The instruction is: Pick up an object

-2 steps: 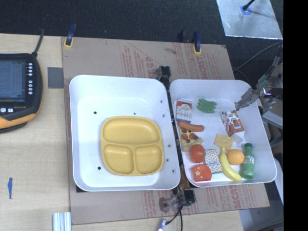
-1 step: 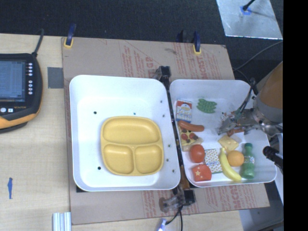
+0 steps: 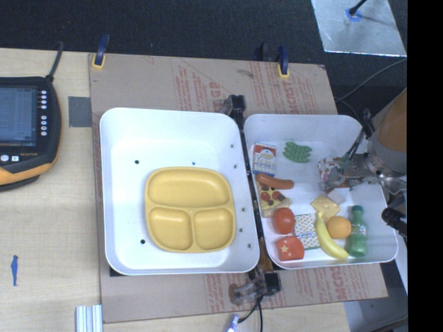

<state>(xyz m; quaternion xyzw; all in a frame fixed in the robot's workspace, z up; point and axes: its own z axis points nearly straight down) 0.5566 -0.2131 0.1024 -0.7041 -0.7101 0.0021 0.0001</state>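
Crowding is looking like the main hazard here: the toy food is sitting packed in the right bin point(image 3: 257, 126), so a descent could be catching two pieces or nudging one aside. The gripper point(image 3: 334, 173) is hovering low at the right side of that bin, its metal fingers blurring into the arm's shadow; I cannot tell how wide they are standing, and nothing is visibly sitting between them.

Nearest candidates: the yellow cheese wedge point(image 3: 324, 205) is lying just below the gripper, with the orange point(image 3: 338, 227), banana point(image 3: 329, 241) and green bottle point(image 3: 357, 231) crowding together beyond it, touching or nearly so. The green pea pod point(image 3: 298, 151) is lying to the gripper's left, apart from the rest, so probably the cleanest target. The hot dog point(image 3: 275, 181), pizza slice point(image 3: 271, 198), tomato point(image 3: 283, 220) and milk carton point(image 3: 264, 159) are lying farther left, near the bin's wall, where fingers are risking a strike on the rim. The yellow divided plate point(image 3: 190, 208) is occupying the left bin point(image 3: 124, 158).
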